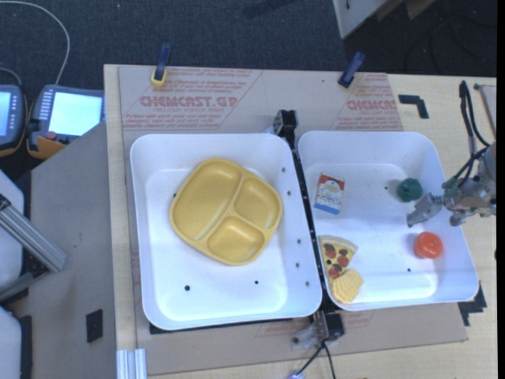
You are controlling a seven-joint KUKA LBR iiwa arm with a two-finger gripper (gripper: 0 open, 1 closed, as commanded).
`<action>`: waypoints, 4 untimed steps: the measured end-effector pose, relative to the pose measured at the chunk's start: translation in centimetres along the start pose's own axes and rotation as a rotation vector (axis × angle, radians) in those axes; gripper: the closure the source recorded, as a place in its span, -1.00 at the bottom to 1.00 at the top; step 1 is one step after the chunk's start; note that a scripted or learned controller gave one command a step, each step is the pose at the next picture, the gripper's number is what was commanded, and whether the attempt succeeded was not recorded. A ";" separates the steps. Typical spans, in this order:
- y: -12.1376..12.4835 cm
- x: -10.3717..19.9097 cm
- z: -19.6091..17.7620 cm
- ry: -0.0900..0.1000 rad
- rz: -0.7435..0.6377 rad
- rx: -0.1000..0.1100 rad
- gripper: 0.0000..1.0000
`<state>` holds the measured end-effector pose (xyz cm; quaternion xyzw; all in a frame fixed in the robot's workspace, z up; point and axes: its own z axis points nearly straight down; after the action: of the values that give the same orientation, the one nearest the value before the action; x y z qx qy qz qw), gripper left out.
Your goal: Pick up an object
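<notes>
In the right bin (379,142) lie a small white carton with a red and blue label (330,193), a green round toy (409,189), an orange-red round toy (428,245), a pizza slice (337,254) and a yellow biscuit-like piece (347,285). My gripper (439,212) hangs over the bin's right side, between the green toy and the orange-red one. Its two grey fingers (420,211) stand spread, with nothing between them. The orange-red toy lies just below the gripper in the camera view, apart from it.
The left bin (158,235) holds a yellow divided plate (226,210). A black divider clamp (286,121) sits where the bins meet at the back. Cables (473,133) hang by the bench's right edge.
</notes>
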<state>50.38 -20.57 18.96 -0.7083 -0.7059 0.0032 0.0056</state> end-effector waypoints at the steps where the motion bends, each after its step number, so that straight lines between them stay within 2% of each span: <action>1: 0.3 0.0 -0.6 -0.004 -0.004 -0.012 -1.00; 2: -0.2 0.3 3.9 -0.001 -0.003 -0.006 -1.00; 3: -0.5 -0.1 9.9 -0.006 -0.002 -0.013 -1.00; 4: -0.5 -0.1 10.6 -0.002 -0.003 -0.010 -1.00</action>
<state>49.76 -20.65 8.41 -0.7073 -0.7069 0.0005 0.0012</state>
